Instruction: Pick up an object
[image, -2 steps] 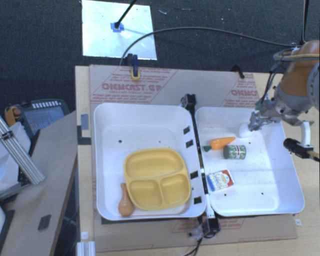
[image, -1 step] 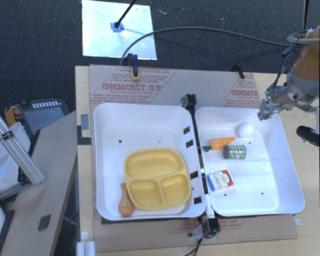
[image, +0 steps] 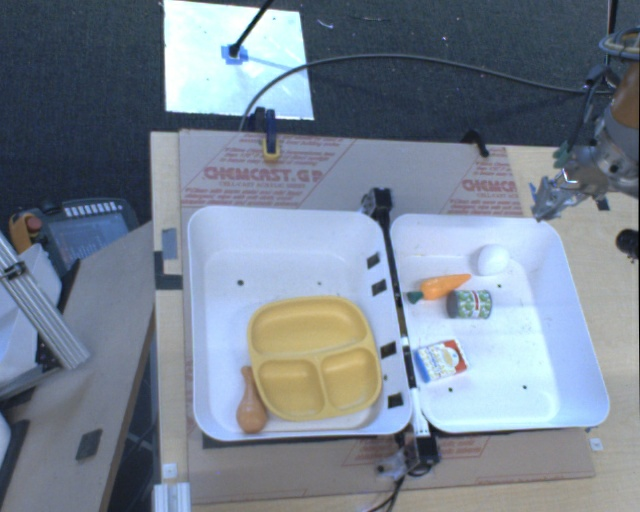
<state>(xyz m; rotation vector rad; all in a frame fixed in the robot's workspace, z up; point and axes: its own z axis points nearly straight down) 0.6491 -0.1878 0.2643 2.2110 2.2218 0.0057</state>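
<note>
Above the right bin's (image: 575, 300) far corner, the fingers' (image: 548, 205) opening cannot be told.

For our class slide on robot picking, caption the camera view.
Gripper above right bin holding carrot, egg, can; yellow tray in left bin.

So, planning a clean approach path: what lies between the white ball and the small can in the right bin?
In the camera view, the toy carrot lies between the white ball and the small can, slightly left.
</note>
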